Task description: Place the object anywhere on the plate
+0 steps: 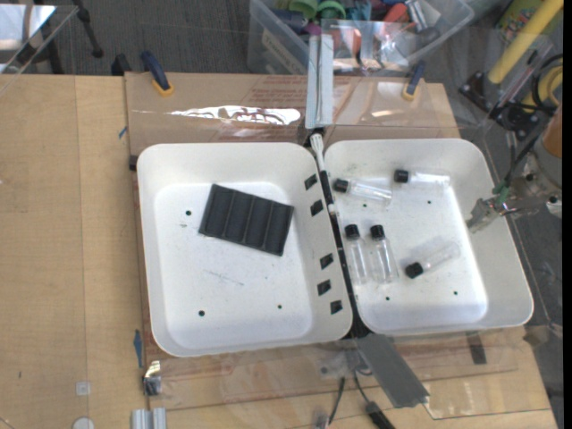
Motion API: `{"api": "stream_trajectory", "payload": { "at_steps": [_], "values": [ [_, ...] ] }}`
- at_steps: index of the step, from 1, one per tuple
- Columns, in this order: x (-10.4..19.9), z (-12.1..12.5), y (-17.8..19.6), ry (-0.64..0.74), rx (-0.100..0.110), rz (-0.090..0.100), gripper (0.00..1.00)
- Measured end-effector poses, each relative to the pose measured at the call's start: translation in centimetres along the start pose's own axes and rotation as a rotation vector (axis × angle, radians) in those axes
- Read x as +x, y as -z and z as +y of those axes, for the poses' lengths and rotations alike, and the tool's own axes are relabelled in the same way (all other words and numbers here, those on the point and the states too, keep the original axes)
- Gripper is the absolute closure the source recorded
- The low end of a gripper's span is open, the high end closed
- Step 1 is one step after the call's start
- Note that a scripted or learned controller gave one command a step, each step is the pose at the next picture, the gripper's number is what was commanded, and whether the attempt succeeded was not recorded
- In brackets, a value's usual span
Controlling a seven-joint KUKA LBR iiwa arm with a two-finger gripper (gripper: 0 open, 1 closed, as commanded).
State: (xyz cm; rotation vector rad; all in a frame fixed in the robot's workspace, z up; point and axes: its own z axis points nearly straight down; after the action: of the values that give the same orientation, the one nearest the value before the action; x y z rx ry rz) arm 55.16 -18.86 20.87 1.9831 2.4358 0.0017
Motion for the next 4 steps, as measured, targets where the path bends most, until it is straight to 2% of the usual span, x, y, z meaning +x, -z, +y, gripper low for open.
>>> {"api": "stream_trajectory", "payload": {
  "at_steps": [1,2,3,4],
  "values": [
    [0.0,0.0,0.0,0.0,0.0,0.0,0.0],
    [-4.0,1.9,-2.1,0.167,-0.001,-0.003,0.0],
    [-4.1,2.5,17.4,0.293,-0.002,-0.003,0.0],
    [-4.1,2.6,18.4,0.293,-0.007,-0.007,1.0]
  ]
}}
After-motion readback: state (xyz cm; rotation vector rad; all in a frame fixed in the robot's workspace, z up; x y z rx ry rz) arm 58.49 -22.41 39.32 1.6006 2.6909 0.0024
